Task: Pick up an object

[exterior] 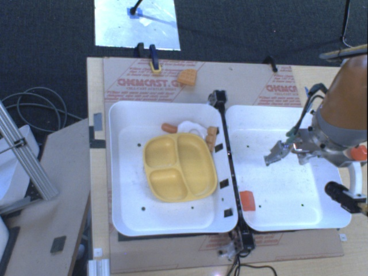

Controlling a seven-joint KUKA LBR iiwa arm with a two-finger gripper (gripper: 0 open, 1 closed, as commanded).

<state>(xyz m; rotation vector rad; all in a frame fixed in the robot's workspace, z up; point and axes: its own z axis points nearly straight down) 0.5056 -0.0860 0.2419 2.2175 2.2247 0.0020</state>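
- Orange block (246, 200) lies at the near-left corner of the right bin (299, 214), well apart from the gripper (276, 153).
- Left bin (123, 171) holds a yellow divided tray (178, 167), a small sausage (169, 128), a white piece (190, 127) and a tan block (211, 137).
- Gripper hovers above the right bin's floor; whether its jaws are open or closed cannot be told.

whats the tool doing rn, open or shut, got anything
Tool: over the right bin, nothing seen in it; open or shut cannot be told.
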